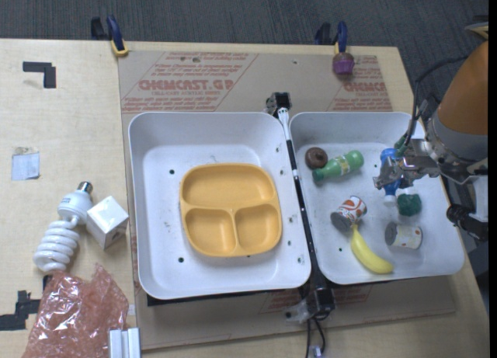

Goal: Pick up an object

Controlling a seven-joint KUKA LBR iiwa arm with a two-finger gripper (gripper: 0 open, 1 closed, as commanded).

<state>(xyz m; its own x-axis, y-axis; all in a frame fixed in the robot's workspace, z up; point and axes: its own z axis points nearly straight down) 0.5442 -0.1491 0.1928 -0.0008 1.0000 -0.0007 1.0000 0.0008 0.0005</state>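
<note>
The right bin (326, 135) holds several small objects: a brown round piece (316, 157), a green bottle (340, 165) lying on its side, a small orange-and-white can (352, 210), a yellow banana (370, 252), a dark green lump (409, 204) and a white-grey cup (404, 234) lying down. My gripper (392, 172) hangs over the right side of this bin, just above and left of the dark green lump. A small blue bit shows at its tip. The grey arm with its orange band (470, 96) comes in from the right.
The left bin (155, 154) holds a yellow divided plate (231, 209). Left of the bins lie a spiral light bulb (60, 234), a white cube (108, 221) and a crumpled pink bag (74, 318). A purple object (343, 63) sits by the far clamp.
</note>
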